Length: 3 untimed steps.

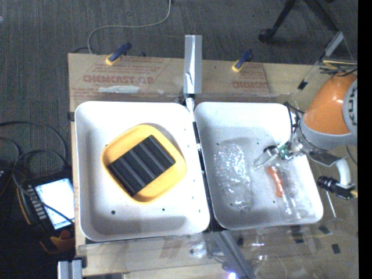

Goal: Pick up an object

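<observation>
A yellow block with a black ribbed top [144,162] lies in the left bin [93,121]. In the right bin [244,114] lie a clear plastic wrapper [232,170] and a clear tube with an orange part inside [278,182]. My gripper [276,153] reaches in from the right and hangs low over the right bin, just above the upper end of the orange tube. Its small fingers point left and down; their state is too small to read.
The two white bins sit side by side on a cardboard-covered bench, with a metal bracket [192,63] at the seam behind them. Clamps [118,53] hold the back edge. A tablet [53,202] lies on the floor at the left.
</observation>
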Tool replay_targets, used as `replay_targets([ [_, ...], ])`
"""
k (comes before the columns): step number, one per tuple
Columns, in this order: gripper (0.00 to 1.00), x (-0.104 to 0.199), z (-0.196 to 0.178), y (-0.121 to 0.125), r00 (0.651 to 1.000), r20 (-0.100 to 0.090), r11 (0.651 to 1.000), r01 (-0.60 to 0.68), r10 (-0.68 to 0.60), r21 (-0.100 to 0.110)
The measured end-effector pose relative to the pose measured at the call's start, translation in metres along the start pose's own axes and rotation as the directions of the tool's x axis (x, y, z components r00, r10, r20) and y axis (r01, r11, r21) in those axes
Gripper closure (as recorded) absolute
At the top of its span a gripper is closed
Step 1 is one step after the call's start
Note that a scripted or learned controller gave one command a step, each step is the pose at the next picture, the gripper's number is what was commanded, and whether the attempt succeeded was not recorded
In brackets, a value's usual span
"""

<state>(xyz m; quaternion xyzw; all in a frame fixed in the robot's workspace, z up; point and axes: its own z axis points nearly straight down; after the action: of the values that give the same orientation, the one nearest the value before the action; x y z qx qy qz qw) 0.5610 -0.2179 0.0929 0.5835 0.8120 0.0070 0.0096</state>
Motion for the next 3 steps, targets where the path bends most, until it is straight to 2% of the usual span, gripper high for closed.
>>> replay_targets([
  [1,1.00,0.001,-0.009,0.002,1.000,0.000,1.000,0.000,0.000,-0.003],
  [2,1.00,0.014,-0.074,0.077,0.979,-0.011,0.979,0.204,-0.204,0.020],
  [3,1.00,0.012,-0.052,0.039,0.990,-0.005,0.989,-0.144,0.144,0.026],
])
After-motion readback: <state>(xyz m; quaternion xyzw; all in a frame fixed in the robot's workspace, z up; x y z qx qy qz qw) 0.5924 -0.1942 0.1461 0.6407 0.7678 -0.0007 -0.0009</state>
